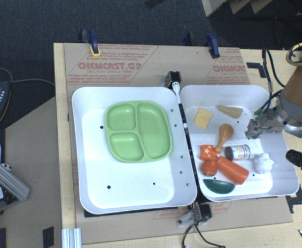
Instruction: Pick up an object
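The right bin (275,185) holds several small objects: a yellow block (202,118), a tan wedge (229,110), a brown wooden piece (223,136), a small jar with a label (239,152), a red-orange toy (224,167), a white crumpled item (263,162) and a dark green piece (218,186). My gripper (255,128) hangs at the right side of this bin, above its floor, to the right of the wooden piece and above the jar. Nothing shows between its fingers.
The left bin (89,180) carries a green divided plate (138,131). A black clamp (174,79) sits between the bins at the back. Blue clamps (93,40) hold the cardboard base. Cables (269,74) run down at the right.
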{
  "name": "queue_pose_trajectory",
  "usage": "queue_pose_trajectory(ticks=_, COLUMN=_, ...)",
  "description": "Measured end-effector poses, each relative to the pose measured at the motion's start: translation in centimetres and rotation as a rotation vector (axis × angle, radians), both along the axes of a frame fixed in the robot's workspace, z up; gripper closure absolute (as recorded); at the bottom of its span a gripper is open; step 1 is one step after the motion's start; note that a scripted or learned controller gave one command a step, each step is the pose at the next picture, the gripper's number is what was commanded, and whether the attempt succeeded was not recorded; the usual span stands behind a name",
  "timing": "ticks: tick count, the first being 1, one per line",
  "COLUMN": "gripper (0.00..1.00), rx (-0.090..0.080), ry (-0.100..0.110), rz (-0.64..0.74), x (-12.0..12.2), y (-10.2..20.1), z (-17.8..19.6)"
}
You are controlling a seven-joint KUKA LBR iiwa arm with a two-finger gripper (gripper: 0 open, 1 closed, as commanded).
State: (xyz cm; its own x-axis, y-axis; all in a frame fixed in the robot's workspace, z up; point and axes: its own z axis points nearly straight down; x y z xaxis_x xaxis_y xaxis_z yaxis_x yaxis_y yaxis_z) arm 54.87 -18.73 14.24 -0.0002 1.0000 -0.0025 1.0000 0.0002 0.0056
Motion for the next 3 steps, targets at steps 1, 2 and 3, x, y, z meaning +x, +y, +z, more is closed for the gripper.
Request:
queue_pose_trajectory(ticks=1, gripper=1.00, rx=0.000, ry=-0.001, rz=0.000, x=-0.5, y=0.0, z=4.5)
queue_pose_trajectory(ticks=2, gripper=1.00, rx=-0.001, ry=-0.001, rz=0.001, x=-0.4, y=0.0, z=8.5)
queue_pose_trajectory(ticks=3, gripper=1.00, rx=0.005, ry=0.006, rz=0.006, x=0.7, y=5.3, z=7.5)
